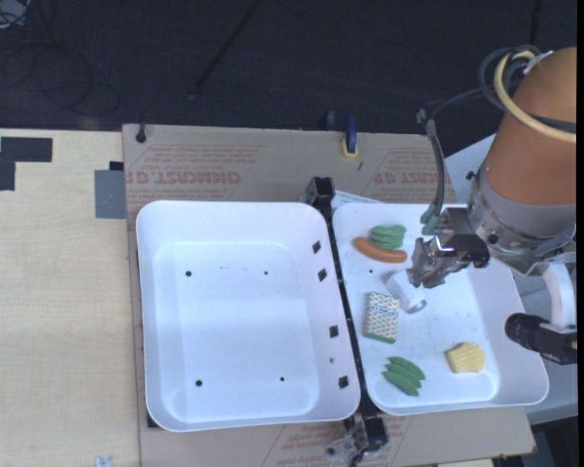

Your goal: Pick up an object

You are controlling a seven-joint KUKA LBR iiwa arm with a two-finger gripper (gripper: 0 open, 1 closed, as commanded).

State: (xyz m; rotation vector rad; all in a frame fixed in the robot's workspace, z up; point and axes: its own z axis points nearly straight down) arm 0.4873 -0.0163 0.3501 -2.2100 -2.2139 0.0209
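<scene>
Green pods [404, 375] share the right bin [511, 397] with a carrot [381, 251].

Arm [530, 154]: bulky rounded orange band, grey ring below it. Yellow-and-black cables loop over top. End effector [430, 272]: small, dark metal, silvery glints, below grey ring.

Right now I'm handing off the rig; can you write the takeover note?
Gripper: low over the right bin, above a small white piece; I can't tell its finger state, and no object is visibly held.
Things, all in the right bin: green piece and orange carrot at the far end, checkered block mid-bin, green pod and yellow piece at the near end.
Done: arm is positioned in the bin.
Left: grasp an object, lift it, confirm it sits between the fingers.
</scene>
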